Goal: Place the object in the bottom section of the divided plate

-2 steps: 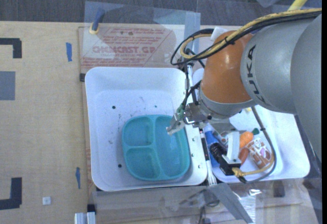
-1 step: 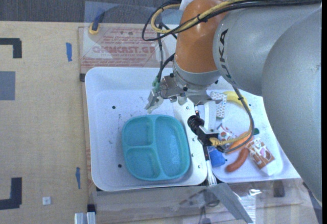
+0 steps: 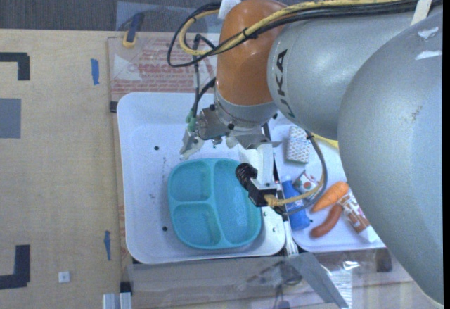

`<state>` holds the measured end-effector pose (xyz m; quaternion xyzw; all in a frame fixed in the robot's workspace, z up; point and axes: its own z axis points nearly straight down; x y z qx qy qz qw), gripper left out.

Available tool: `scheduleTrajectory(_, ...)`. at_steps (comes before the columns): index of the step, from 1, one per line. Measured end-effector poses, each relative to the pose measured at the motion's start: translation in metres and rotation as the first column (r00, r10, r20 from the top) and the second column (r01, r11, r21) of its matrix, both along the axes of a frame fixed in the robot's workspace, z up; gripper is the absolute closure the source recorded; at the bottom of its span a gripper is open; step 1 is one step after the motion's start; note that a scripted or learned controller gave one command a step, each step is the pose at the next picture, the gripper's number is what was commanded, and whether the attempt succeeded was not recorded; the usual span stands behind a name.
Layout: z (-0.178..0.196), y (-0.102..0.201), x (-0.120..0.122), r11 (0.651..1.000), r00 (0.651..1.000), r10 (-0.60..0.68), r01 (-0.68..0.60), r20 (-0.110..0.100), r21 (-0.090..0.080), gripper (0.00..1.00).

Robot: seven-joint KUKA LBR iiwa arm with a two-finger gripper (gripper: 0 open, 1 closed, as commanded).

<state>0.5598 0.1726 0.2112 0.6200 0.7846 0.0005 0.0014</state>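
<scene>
Just below the gripper (image 3: 191,140), whose state cannot be told, the turquoise three-section plastic plate (image 3: 213,204) is seen in the left white bin (image 3: 138,160); bare floor lies leftward.

Two white bins (image 3: 137,160) side by side on wooden bench (image 3: 53,160). Right bin holds orange carrot (image 3: 330,196), reddish sausage-shaped item (image 3: 326,223), blue item (image 3: 294,205), white perforated piece (image 3: 298,145). Blue tape marks (image 3: 95,71) and black tape corners (image 3: 19,65) on bench.
</scene>
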Motion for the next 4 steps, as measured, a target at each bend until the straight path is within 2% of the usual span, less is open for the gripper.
scheduleTrajectory(1,0.009,0.018,-0.029,0.948,0.948,0.318,-0.318,-0.006,0.001,0.00)
scheduleTrajectory(2,0.052,-0.012,-0.040,0.995,0.995,0.101,-0.101,0.000,0.000,0.00)
scheduleTrajectory(3,0.023,0.001,-0.042,1.000,1.000,0.016,-0.016,-0.007,0.000,0.00)
scheduleTrajectory(4,0.023,-0.033,-0.029,0.968,0.968,-0.251,0.251,-0.002,0.000,0.00)
